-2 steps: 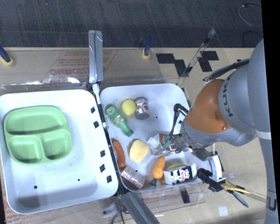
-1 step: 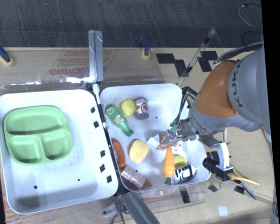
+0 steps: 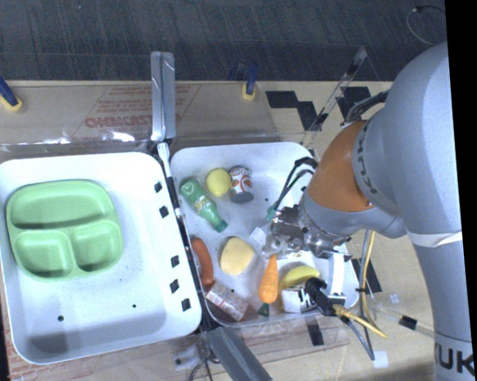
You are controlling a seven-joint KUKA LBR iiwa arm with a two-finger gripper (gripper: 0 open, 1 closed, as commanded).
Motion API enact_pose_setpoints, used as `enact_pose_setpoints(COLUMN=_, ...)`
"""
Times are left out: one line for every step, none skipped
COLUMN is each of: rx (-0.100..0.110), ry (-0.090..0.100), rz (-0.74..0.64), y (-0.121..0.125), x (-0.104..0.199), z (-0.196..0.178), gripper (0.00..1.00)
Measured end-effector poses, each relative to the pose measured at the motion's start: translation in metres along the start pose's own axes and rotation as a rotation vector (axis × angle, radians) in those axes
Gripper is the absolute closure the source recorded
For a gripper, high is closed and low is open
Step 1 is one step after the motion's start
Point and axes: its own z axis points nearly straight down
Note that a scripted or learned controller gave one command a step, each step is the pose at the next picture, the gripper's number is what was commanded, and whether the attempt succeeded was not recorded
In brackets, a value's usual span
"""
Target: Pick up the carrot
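Note:
The orange carrot point(image 3: 268, 279) lies at a slight tilt near the front of the right bin point(image 3: 289, 153), its green end pointing at the front wall. My gripper point(image 3: 278, 233) hangs just above and behind the carrot's upper end, under the orange-banded wrist. I see nothing held in it. The gripper's body hides part of the bin floor to the right of the carrot.
Around the carrot lie a yellow round fruit point(image 3: 237, 255), a reddish sausage point(image 3: 203, 263), a banana point(image 3: 299, 275), a white cup point(image 3: 294, 299) and a packet point(image 3: 227, 301). Further back are a green bottle point(image 3: 202, 203), a lemon point(image 3: 218, 181) and a can point(image 3: 240, 182). The left bin point(image 3: 92, 316) holds a green tray point(image 3: 63, 228).

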Motion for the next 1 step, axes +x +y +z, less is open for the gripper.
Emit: enact_pose_setpoints(rx=-0.003, ry=0.000, rz=-0.109, y=-0.0479, x=0.0610, z=-0.1216, gripper=1.00)
